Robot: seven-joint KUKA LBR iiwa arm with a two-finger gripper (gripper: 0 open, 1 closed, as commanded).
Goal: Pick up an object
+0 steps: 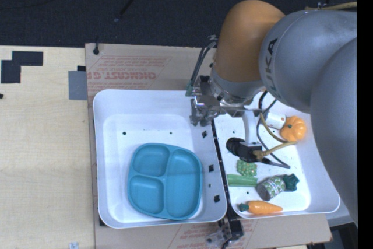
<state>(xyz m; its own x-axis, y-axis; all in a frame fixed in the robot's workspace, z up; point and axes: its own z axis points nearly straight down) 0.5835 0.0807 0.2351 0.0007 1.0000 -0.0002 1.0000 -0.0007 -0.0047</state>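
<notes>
- white bins: 2, left point(116, 125) and right point(315, 183)
- blue divided tray point(165, 181): 1, left bin, toward 5 o'clock
- orange pumpkin point(293, 128): 1, right bin, 1 o'clock
- carrot point(260, 207): 1, right bin, 7 o'clock
- green knobbly chunk point(246, 168): 1, right bin, 8 o'clock
- green stick point(242, 180): 1, at the chunk's 6 o'clock
- grey-green can-like thing point(277, 185): 1, right bin, 6 o'clock, kind unclear

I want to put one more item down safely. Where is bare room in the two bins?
The left bin has a bare strip between its far wall and the blue divided plate, and a narrow margin left of it. The right bin is crowded: carrot, pumpkin, green pieces; the pincer hangs by the divider.
</notes>
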